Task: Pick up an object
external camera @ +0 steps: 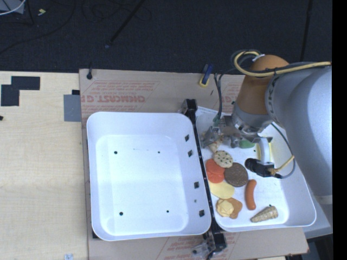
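Observation:
The right bin holds several toy foods. Among them are a chocolate-chip cookie, a red-orange round piece, a dark brown disc and a pale yellow piece. Nearer the front lie a red sausage, a tan pastry and a waffle cone. My gripper is low at the bin's far left corner, just above the cookie. A green item peeks out from under the wrist.
The left bin lies beside the right one, with a black clip strip along their shared wall. The grey arm covers the right bin's far right side. A black part with a yellow cable hangs over the bin's middle.

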Action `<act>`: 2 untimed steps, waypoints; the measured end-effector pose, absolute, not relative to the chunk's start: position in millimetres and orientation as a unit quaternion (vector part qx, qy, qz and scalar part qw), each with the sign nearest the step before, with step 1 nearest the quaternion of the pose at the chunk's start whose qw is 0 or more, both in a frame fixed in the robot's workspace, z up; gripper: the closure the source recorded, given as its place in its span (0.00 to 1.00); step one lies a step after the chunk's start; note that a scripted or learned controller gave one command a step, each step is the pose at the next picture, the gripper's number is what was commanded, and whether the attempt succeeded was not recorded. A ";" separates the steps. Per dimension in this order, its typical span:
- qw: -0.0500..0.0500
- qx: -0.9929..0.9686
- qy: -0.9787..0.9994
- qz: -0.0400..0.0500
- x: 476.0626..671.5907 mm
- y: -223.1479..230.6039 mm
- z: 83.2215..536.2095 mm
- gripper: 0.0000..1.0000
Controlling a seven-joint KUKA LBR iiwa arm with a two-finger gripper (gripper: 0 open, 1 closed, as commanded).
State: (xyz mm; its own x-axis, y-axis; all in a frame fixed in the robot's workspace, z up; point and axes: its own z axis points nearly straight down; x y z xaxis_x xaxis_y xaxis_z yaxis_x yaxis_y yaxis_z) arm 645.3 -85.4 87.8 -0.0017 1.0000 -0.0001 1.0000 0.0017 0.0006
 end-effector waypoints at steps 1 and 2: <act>-0.003 0.707 0.707 -0.002 642.5 -86.3 97.1 1.00; -0.003 0.708 0.707 -0.002 574.9 -90.1 87.0 1.00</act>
State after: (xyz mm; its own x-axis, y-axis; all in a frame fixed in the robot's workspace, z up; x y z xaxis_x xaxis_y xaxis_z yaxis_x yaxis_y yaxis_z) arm 574.9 -90.1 87.0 0.0016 1.0000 0.0016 1.0000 -0.0016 -0.0076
